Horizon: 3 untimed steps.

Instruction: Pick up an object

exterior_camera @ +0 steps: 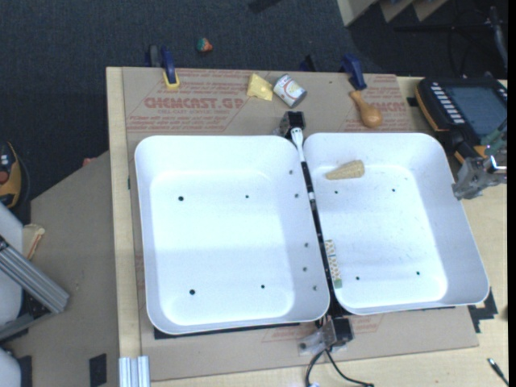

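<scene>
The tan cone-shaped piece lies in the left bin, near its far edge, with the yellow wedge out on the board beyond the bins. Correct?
Not quite. The camera view shows the tan cone-shaped piece in the right bin, near its far edge. The yellow wedge does lie on the board beyond the bins.

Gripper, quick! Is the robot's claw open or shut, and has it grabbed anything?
Gripper: at the right bin's far right edge; open or shut cannot be told. Nothing seen in it.
</scene>
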Tool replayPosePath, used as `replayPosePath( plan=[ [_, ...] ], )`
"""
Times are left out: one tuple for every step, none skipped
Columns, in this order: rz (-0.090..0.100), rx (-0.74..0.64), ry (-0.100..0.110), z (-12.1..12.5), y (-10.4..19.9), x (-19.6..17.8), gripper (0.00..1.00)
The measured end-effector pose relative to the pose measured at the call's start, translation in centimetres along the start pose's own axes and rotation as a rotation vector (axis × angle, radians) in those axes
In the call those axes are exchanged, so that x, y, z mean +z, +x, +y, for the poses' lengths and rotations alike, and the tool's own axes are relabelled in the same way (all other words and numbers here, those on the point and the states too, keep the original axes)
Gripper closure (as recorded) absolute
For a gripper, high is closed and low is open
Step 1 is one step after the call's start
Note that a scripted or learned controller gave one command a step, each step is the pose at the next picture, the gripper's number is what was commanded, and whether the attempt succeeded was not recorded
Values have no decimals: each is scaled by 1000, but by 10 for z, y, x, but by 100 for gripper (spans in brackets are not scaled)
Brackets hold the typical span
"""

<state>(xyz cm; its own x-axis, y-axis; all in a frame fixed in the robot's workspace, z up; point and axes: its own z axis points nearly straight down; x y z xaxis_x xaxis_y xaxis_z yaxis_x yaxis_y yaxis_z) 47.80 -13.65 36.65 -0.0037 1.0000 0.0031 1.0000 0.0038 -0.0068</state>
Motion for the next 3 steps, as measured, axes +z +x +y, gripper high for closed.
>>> replayPosePath(
  plan=[
    [-6,-1,-26,6,33,-138,100],
    [-1,3,6,8,48,-11,100],
    [-8,10,-18,0,-18,-96,100]
  ],
)
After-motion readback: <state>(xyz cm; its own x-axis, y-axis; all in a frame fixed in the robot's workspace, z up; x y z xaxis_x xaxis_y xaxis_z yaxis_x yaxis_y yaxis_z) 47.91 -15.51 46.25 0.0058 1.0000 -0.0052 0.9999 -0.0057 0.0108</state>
